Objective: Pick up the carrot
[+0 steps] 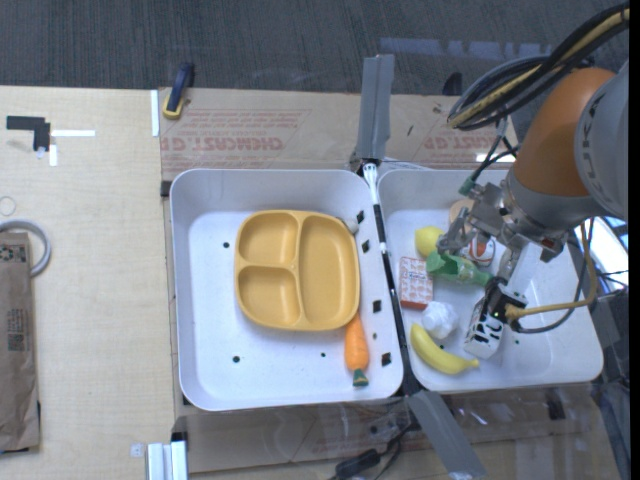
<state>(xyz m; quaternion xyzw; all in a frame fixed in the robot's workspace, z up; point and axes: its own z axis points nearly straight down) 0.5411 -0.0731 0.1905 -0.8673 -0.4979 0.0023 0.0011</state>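
**Orange carrot lies by the plate while the arm hangs over the neighbouring bin**

Orange with a green stalk end, the carrot lies on the floor of the white bin on the bench's nine o'clock side. It sits at five o'clock from the yellow divided plate, just beside the plate's rim. Its stalk end points to six o'clock, near the wall shared with the second bin.

The grey arm reaches in from three o'clock, and its gripper hangs over the second bin, well apart from the carrot. Whether the gripper is spread or closed up cannot be told from this angle, and nothing is seen pinched in it.

Just at nine o'clock of the gripper sits a lemon, with a green item at the gripper's six o'clock. A red-and-white packet lies at seven o'clock from the lemon. Below the packet come a white crumpled lump and a banana, nearest the bin's six o'clock rim.

Brown cardboard shows at twelve o'clock of the bins.
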